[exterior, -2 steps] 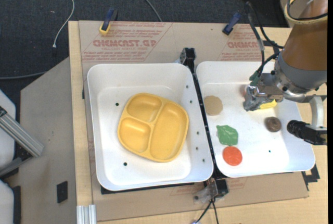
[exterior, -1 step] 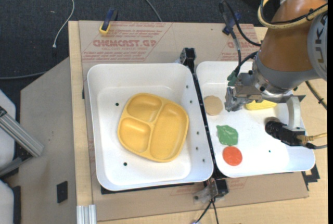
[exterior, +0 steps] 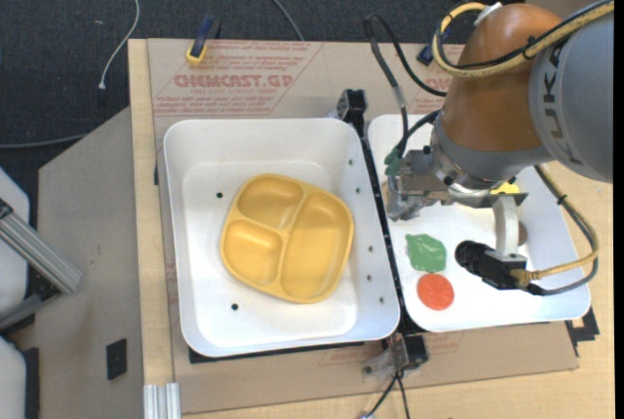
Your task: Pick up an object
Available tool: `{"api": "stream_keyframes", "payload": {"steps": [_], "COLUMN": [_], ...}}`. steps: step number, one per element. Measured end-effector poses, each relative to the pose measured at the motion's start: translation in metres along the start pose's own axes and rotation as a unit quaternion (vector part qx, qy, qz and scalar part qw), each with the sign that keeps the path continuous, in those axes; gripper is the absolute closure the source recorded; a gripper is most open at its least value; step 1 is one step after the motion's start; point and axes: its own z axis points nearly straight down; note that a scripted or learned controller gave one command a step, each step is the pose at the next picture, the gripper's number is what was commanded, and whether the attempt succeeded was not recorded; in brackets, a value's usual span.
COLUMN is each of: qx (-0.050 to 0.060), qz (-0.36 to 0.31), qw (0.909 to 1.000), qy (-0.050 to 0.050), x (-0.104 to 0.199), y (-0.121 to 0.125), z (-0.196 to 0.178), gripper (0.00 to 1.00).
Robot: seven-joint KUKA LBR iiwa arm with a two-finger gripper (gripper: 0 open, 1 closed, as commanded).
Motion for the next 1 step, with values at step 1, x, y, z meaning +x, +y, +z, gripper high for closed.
{"api": "stream_keyframes", "payload": {"steps": [1], "qx": [-0.002], "qz": [0.000], "qw": [1.0000], "qy": [-0.001], "x": [0.0522], "y": [0.0035], "z": [0.0031], "gripper": [1.00]}}
